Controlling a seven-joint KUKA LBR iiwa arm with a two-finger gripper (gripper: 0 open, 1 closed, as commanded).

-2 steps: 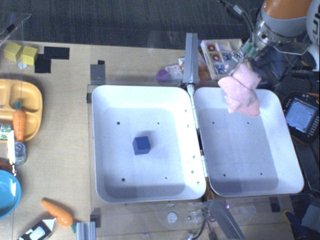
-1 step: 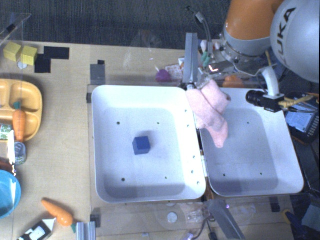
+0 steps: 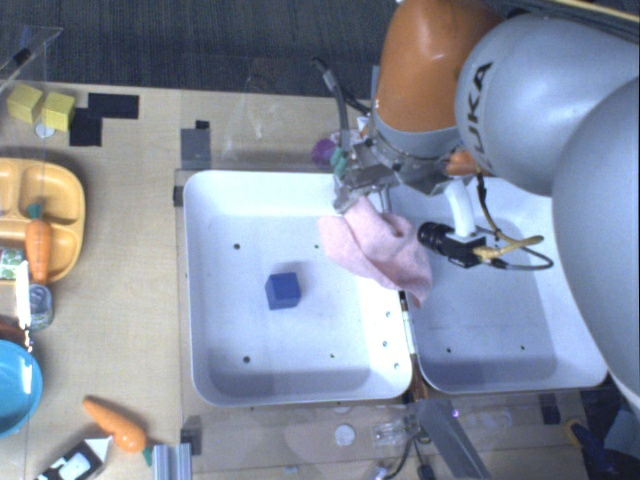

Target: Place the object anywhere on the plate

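Observation:
A pink cloth (image 3: 378, 248) hangs crumpled over the right part of the left bin (image 3: 215, 368), its lower corner reaching the divide between the two bins. Its top edge is pinched between the fingers of my gripper (image 3: 354, 196), which is shut on it near the left bin's back right corner. A blue cube (image 3: 283, 289) lies on the left bin's floor, to the left of the cloth and apart from it. On the bench at far left sits a yellow divided plate (image 3: 62, 190); a blue plate (image 3: 18, 388) peeks in at the lower left edge.
The right bin (image 3: 500, 358) lies under the arm, with a black cable fitting (image 3: 450, 244) hanging above it. A carrot (image 3: 37, 249) rests on the yellow plate, another carrot (image 3: 118, 424) on the bench in front. A purple item (image 3: 323, 151) sits behind the left bin.

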